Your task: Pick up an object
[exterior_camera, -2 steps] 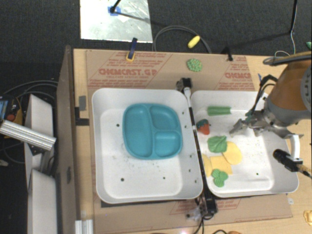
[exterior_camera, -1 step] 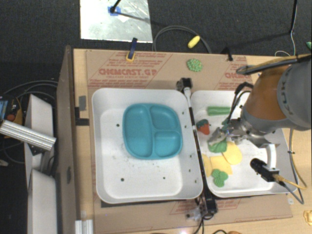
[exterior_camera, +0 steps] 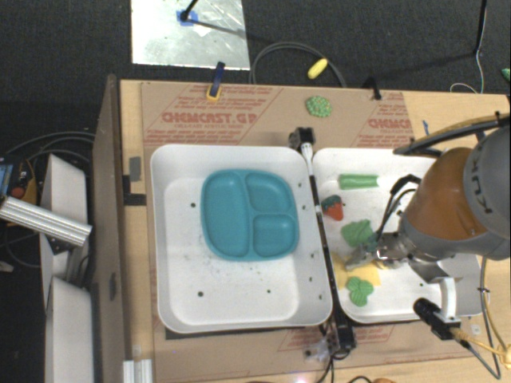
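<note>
We're low in the right bin (exterior_camera: 459, 313), gripper (exterior_camera: 361, 255) among the green toys (exterior_camera: 357, 232); fingers' state, we can't tell.

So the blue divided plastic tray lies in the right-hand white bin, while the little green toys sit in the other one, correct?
Not quite: the camera view shows the blue divided plastic tray in the left white bin. The small green toys lie in the right white bin.
</note>
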`<state>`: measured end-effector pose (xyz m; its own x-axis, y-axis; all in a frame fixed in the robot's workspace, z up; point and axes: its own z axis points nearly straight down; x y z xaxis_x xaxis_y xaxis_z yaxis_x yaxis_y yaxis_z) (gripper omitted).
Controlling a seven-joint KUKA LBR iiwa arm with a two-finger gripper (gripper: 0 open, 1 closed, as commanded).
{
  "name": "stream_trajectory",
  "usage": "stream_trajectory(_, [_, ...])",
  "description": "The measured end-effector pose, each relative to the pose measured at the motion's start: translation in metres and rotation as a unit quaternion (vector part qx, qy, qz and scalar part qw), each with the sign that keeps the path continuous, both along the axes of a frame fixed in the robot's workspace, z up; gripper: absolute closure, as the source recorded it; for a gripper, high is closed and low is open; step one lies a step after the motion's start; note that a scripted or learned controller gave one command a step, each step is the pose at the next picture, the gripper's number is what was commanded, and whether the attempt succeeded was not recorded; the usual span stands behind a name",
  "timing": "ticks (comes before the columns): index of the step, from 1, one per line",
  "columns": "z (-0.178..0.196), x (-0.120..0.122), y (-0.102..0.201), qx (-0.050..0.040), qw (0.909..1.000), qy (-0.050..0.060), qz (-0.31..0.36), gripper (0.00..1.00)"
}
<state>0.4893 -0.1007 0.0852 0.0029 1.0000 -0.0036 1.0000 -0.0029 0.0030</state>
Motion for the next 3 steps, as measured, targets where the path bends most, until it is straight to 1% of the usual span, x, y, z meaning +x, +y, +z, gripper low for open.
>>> stream_trajectory(1, [0.001, 0.096, -0.046, -0.0008, 1.0, -0.004, 0.004, 0.0])
stream_trajectory(2, [0.0, 0.126, 0.012, 0.0013, 1.0, -0.002, 0.006, 0.0])
stream_trajectory(3, [0.0, 0.18, 0.017, 0.0019, 1.0, 0.004, 0.004, 0.0])
